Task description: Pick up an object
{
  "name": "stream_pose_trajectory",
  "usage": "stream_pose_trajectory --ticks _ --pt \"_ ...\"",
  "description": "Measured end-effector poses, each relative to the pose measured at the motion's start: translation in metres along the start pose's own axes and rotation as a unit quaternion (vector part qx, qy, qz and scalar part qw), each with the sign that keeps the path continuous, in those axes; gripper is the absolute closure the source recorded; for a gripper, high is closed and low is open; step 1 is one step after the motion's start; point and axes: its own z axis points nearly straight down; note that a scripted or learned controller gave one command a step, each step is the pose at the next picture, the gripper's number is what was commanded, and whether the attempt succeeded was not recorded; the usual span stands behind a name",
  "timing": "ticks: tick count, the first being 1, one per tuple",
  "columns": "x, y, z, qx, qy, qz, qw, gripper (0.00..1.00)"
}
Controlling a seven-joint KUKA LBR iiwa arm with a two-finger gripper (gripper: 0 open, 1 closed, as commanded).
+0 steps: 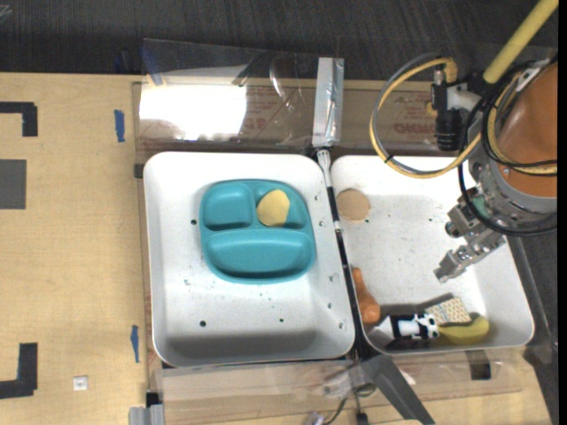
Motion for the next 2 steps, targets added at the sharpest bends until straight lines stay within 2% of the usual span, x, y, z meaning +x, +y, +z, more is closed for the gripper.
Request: stream_pose_trajectory --ticks 1,2 --pt "0.033 0.012 -0.025 0.0 0.001 -0.038 0.9993 1.0" --pt "0.048 0.018 -0.01 -0.003 -0.002 -0.175 0.9846 1.0"
